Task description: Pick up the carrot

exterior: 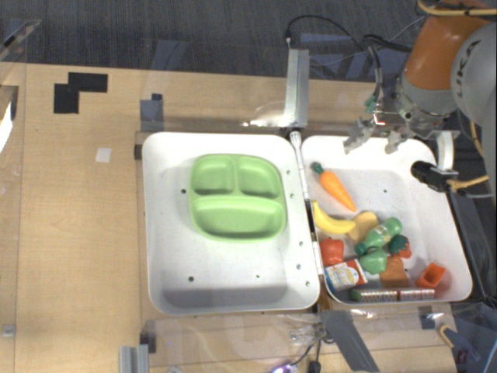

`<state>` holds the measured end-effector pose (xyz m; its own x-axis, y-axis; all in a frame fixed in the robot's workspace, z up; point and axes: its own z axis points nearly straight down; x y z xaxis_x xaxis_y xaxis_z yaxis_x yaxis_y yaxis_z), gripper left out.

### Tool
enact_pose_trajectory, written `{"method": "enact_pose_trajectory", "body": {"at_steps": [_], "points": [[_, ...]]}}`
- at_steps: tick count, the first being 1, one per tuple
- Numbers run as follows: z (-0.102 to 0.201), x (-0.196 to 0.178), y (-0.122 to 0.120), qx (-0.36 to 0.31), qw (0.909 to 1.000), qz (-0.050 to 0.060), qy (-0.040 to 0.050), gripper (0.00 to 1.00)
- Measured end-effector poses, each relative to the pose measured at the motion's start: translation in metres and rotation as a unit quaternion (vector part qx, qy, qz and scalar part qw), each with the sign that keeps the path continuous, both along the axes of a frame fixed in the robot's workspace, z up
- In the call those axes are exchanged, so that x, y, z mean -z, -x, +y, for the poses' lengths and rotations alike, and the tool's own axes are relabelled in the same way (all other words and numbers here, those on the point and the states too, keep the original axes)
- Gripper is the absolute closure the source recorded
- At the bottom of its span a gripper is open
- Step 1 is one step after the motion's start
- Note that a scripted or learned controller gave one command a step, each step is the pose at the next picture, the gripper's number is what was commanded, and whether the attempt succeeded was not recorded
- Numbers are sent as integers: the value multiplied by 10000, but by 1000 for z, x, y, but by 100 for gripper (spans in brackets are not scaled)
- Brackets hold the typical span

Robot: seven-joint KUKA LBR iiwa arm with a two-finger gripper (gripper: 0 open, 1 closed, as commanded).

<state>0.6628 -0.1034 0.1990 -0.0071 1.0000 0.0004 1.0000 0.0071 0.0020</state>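
The arm [446, 53] reaches in over the right bin's [404, 181] far edge, its gripper [376, 140] pointing down with fingers apart, holding nothing. The carrot [336, 188] lies in that bin's near-left part, beside a banana [334, 222]. No writing is readable.

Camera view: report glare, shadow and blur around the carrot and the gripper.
Camera view: the carrot is sharp and evenly lit on the right bin, with only a faint shadow beside it; the gripper is softer, its fingertips pale against the bin's white rim; a bright glare streak lies on the bench by the metal post.
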Motion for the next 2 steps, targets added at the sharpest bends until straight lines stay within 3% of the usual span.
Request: {"method": "enact_pose_trajectory", "body": {"at_steps": [1, 2], "points": [[16, 105, 44, -380, 9993, -11, 0, 0], [17, 95, 43, -378, 9993, -21, -5, 100]]}}
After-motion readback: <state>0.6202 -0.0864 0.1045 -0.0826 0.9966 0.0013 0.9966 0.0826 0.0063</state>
